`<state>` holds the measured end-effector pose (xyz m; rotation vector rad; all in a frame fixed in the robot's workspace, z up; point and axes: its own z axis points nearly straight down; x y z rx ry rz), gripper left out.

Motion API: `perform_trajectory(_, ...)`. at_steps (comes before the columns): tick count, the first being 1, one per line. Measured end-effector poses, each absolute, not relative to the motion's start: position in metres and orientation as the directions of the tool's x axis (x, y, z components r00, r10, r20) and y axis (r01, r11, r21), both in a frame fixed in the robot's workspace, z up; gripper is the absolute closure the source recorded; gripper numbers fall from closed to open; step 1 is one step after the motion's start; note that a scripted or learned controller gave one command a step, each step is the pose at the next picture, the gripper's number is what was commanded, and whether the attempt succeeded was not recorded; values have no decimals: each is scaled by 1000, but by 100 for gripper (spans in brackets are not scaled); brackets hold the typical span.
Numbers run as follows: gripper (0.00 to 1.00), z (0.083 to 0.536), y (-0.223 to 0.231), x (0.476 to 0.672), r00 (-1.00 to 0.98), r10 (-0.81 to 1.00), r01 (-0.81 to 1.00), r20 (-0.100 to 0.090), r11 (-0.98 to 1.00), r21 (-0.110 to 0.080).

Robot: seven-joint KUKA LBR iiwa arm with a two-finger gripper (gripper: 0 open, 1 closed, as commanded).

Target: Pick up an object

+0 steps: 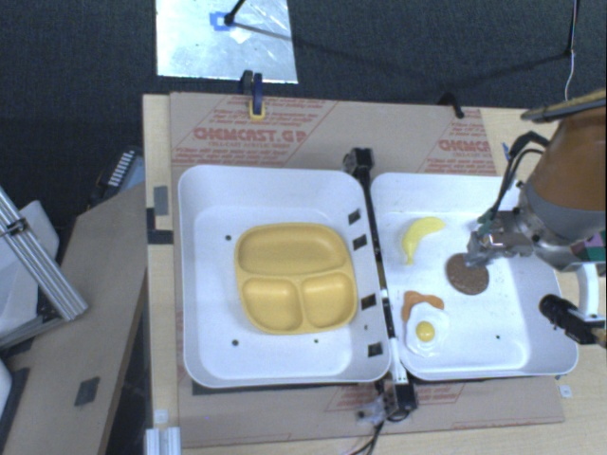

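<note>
In the right bin (531,349) lie three toy foods. A yellow banana (420,236) rests near the bin's back left. A brown round patty (467,276) lies in the middle. A fried egg with an orange strip (425,323) sits at the front left. My gripper (484,245) hangs at the patty's upper right edge, reaching in from the right below the arm's orange band (579,164). It covers part of that edge, and whether it touches the patty is hidden.
The left bin (204,349) holds a yellow three-compartment plate (289,276). A black divider with clips (372,273) runs between the bins. A black part of the arm (569,318) juts over the right bin's front right corner.
</note>
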<state>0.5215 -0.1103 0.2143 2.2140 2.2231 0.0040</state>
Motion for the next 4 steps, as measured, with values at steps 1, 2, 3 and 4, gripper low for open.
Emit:
perform_trajectory(1, 100, 227, -59, 521, -9, 1000, 1000, 1, 9, 3)
perform_trajectory(2, 100, 237, -6, 517, -10, 1000, 1000, 2, 10, 3)
perform_trajectory(3, 100, 226, 39, 510, -7, 1000, 1000, 1, 7, 1)
perform_trajectory(4, 100, 228, 102, 503, -11, 1000, 1000, 2, 11, 1)
